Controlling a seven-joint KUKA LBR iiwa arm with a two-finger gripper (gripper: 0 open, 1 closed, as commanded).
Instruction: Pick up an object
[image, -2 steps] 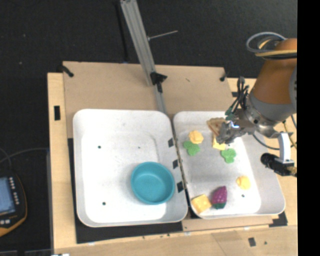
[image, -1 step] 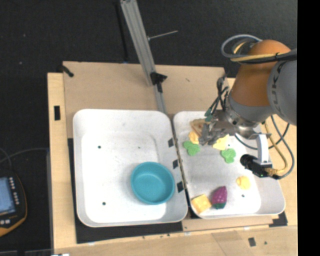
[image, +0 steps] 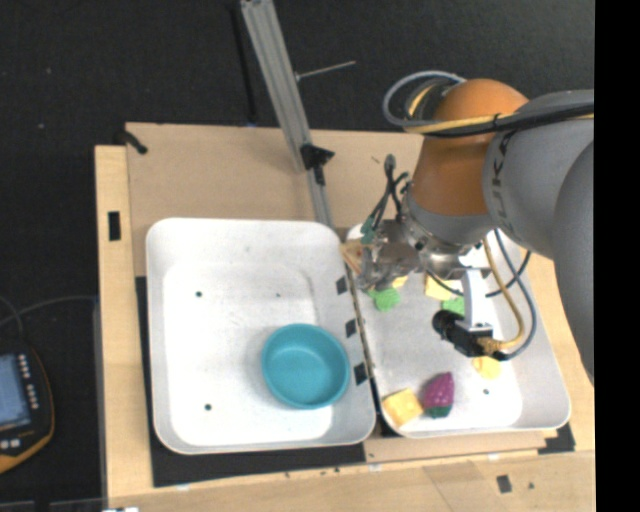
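grey robot arm (image: 530, 170) dips its gripper (image: 385, 268), finger state unclear, toward a small green block (image: 384, 297), probably light and rigid, best pinched across its sides.

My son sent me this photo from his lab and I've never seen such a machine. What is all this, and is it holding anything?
You are looking down at a slant from one camera fixed above a bench. The big grey machine with the orange band is a robot arm reaching in from the right. Its gripper hangs over the right shallow white bin, just above a small green block. I cannot tell whether it holds anything. That bin also has a yellow block, a purple berry-like toy and other small yellow pieces. The left shallow white bin holds a round teal bowl.
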